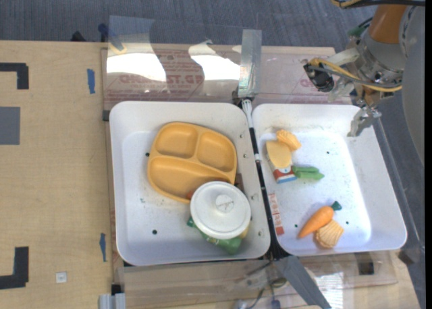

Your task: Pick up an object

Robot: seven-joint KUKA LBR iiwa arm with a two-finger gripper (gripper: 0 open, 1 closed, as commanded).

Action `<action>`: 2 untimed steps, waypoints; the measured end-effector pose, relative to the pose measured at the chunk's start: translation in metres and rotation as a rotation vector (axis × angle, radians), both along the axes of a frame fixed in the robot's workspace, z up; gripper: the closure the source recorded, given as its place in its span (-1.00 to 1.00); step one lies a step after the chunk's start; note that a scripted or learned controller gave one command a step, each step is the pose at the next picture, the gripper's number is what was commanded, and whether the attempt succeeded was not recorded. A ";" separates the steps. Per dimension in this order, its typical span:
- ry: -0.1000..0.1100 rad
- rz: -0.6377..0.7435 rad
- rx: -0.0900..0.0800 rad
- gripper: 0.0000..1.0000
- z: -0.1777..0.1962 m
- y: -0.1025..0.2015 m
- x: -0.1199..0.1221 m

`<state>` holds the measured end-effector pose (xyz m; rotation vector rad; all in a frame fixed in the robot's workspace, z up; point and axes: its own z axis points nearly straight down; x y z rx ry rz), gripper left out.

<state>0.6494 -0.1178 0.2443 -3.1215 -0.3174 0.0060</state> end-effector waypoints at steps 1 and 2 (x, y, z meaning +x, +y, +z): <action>0.008 -0.005 -0.001 -1.00 -0.094 -0.047 0.001; -0.002 0.002 0.000 -1.00 -0.086 0.003 0.002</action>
